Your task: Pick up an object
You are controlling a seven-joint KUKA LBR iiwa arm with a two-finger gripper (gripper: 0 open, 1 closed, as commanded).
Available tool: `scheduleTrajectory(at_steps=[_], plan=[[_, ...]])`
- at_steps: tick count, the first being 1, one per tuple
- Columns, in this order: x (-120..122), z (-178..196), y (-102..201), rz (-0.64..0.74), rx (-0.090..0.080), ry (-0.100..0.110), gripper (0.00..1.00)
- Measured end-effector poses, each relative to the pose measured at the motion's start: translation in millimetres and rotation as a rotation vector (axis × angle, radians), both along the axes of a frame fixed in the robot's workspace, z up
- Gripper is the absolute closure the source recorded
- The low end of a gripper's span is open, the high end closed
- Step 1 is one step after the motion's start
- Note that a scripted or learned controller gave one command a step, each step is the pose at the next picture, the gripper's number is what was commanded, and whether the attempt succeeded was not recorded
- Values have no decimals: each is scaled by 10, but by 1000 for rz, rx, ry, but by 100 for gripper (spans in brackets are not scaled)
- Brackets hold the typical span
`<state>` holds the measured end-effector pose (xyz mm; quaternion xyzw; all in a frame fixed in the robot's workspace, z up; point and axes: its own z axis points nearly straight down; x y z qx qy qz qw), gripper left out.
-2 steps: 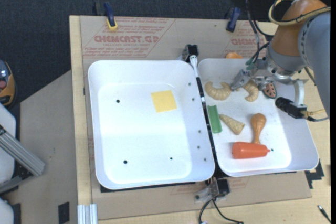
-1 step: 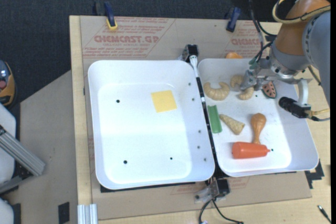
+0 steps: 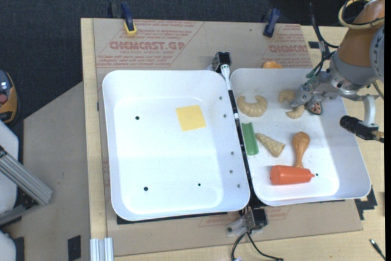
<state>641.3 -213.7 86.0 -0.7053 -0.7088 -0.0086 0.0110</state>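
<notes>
My gripper is down in the back right part of the right bin, reaching in from the right. It sits right against a small beige pastry piece; whether it holds that piece is hidden. Also in this bin lie a beige croissant, a green stick along the left wall, a beige wedge, a tan drumstick and an orange carrot. A flat yellow square lies in the left bin.
A small orange object rests on the board just behind the right bin. Blue clamps hold the board's back edge. A black cable part of the arm hangs over the right bin's right rim.
</notes>
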Motion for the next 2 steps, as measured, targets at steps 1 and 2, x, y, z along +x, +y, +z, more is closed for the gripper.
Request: scheduleTrajectory(at_steps=[1,2], plan=[[200,-24,96,4,-7,42,100],[280,942,553,1,-30,-15,100]])
